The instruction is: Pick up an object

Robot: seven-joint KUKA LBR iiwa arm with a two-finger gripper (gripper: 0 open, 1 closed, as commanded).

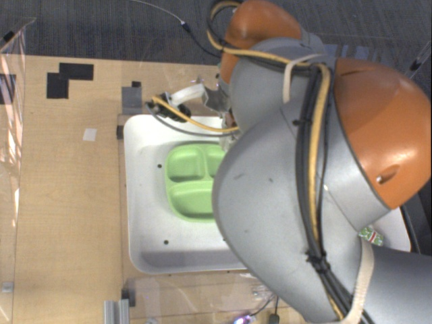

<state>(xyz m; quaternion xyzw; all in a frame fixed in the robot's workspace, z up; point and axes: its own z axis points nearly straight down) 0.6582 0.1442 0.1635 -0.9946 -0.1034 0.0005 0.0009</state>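
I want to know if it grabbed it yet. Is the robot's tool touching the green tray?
Cannot tell. In the camera view the big grey arm covers the right part of the green tray in the white bin, hiding any contact.

Dark carpet floor, wooden bench

My arm looks like smooth grey painted casing with a glossy orange shell (it catches the light). The white bin is matt, smooth plastic, and the green tray in it looks like soft-sheen plastic too. The bench reads as pale wood or board, fairly matt. The floor looks like dark ribbed carpet.
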